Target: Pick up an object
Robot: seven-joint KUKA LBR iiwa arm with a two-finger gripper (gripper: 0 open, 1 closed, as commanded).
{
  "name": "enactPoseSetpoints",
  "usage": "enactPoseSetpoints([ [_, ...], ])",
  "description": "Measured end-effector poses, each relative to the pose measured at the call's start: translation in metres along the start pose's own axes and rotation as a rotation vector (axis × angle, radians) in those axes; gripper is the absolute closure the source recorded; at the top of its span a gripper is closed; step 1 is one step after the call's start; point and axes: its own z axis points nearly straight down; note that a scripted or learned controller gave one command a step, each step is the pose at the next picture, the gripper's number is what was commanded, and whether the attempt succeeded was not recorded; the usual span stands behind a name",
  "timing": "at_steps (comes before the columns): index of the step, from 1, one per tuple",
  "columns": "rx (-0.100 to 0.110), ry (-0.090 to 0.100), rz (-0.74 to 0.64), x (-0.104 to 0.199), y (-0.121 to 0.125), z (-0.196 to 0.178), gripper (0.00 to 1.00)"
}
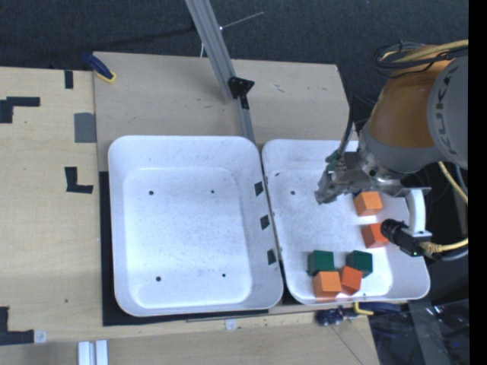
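Note:
In the right bin (293,162) lie several small blocks. An orange block (368,203) sits just right of my gripper (326,194), and another orange block (374,235) lies below it. Near the bin's front edge are two green blocks (321,261) (359,261) and two orange blocks (328,283) (351,279) in a cluster. My gripper hangs over the middle of the right bin, pointing down and left, with bare bin floor under its tip. No block shows between its fingers.
The left bin (186,223) stands beside the right one, with a shared raised rim between them. A grey metal post (217,44) slants across the bench behind the bins. A cable and black fitting (407,239) hang at the right bin's right edge.

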Motion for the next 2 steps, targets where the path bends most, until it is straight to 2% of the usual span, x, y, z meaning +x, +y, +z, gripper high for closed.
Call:
enactPoseSetpoints([
  [1,0.002,-0.001,0.002,0.048,0.029,0.014,1.0],
  [2,0.002,-0.001,0.002,0.096,0.047,0.021,1.0],
])
